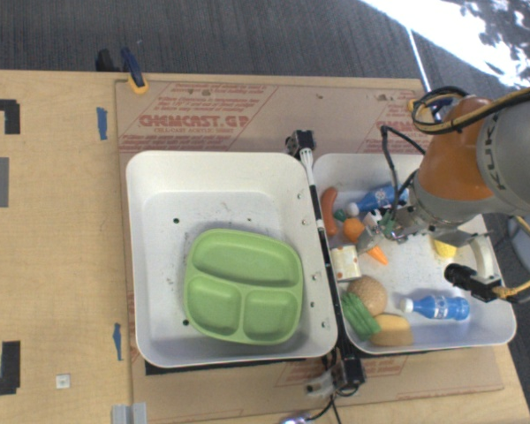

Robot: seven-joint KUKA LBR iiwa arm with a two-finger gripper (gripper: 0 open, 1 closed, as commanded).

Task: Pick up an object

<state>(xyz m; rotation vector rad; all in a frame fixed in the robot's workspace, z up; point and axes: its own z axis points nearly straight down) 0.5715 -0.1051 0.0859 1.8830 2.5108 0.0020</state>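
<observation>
The right bin (505,323) holds several small items. Along its left side lie a red-orange sausage (329,208), a blue-and-white toy (372,201), an orange ball-like piece (353,229) and a small orange carrot (378,256). Lower down are a white carton (344,261), a brown potato (368,294), a green vegetable (359,317), a bread roll (392,329) and a blue water bottle (438,307). My gripper (382,229) hangs low over the upper left of this bin. It is just right of the orange piece and above the carrot. I see nothing clearly held in it.
The left bin (150,228) carries a green divided tray (245,285). A yellow item (444,248) lies under the arm's wrist. The grey arm with its orange band (450,162) covers the bin's upper right. A black clamp (299,141) sits between the bins at the back.
</observation>
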